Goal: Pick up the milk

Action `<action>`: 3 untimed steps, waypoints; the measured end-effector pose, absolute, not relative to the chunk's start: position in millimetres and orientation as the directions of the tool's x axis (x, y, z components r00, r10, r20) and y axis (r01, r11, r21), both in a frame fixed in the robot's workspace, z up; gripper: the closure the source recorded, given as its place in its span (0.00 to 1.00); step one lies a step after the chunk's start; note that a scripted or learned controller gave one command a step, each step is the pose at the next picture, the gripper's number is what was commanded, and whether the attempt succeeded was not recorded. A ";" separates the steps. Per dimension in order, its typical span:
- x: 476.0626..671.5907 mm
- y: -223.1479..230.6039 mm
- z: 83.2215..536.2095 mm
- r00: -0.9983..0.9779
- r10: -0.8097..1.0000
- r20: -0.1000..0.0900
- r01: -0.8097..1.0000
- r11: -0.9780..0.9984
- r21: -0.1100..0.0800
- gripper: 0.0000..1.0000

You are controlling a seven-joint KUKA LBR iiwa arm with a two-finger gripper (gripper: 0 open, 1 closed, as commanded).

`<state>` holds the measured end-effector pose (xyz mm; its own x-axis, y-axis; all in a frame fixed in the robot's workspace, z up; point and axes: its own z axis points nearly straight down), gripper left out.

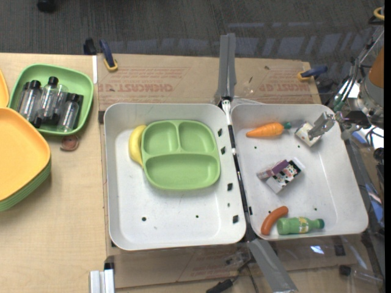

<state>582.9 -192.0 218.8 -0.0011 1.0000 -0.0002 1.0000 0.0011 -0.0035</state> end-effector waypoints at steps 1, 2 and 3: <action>605.3 -181.5 148.3 -0.038 0.999 0.000 0.999 0.038 -0.003 0.00; 619.5 -206.6 92.8 -0.041 0.999 -0.002 0.999 0.041 0.001 0.00; 619.8 -206.9 102.2 -0.043 0.999 -0.004 0.999 0.043 0.001 1.00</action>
<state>619.8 -206.9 102.2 -0.0432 0.9991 -0.0035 0.9991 0.0432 0.0014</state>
